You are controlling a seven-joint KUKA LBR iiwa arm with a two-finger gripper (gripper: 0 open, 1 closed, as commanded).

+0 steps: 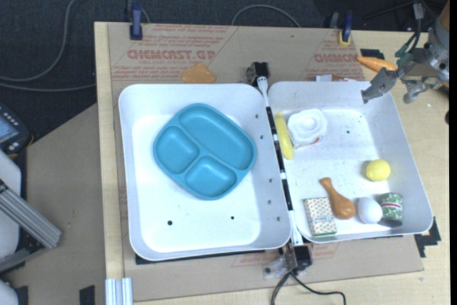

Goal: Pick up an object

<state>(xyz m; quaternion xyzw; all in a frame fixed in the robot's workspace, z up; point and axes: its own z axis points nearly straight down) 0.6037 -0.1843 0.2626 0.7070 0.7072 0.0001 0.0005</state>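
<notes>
Hovering at the right bin's [400,126] far corner, tool [394,87] partly cut off; fingers' state unclear.

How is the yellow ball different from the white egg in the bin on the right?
The yellow ball is bright yellow, while the white egg is white. The ball lies apart from the other things, but the egg sits tucked between the brown drumstick toy and the small green can. The ball is farther from the bin's near edge than the egg. Both are small, rounded, and lie in the right bin.
</notes>
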